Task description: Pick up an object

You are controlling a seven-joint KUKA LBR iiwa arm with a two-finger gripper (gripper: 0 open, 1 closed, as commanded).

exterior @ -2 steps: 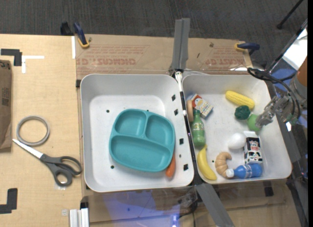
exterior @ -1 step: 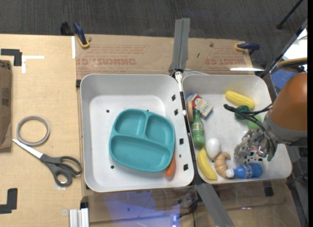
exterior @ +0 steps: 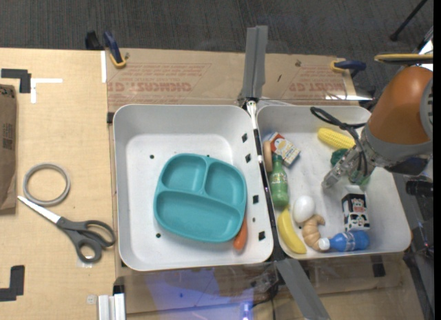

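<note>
My gripper (exterior: pixel 346 172) hangs low over the right bin (exterior: pixel 393 201), right of its middle, under the grey arm with the orange band (exterior: pixel 406 105). A yellow corn cob (exterior: pixel 333 136) lies just behind it, with a small green item (exterior: pixel 340 154) tucked against the gripper's upper side. A black-and-white carton (exterior: pixel 356 212) stands just in front. Further left lie a green bottle (exterior: pixel 278 182), a small printed box (exterior: pixel 283 148), a white egg (exterior: pixel 303 208), a banana (exterior: pixel 290 232), a croissant (exterior: pixel 314 230) and a blue bottle (exterior: pixel 348 242).
The left bin (exterior: pixel 131 174) holds a teal divided plate (exterior: pixel 200 198) with a carrot (exterior: pixel 240 238) at its front right. Scissors (exterior: pixel 72 229) and a tape roll (exterior: pixel 46 183) lie on the bench at the left. A grey divider bar (exterior: pixel 255 63) stands behind the bins.
</note>
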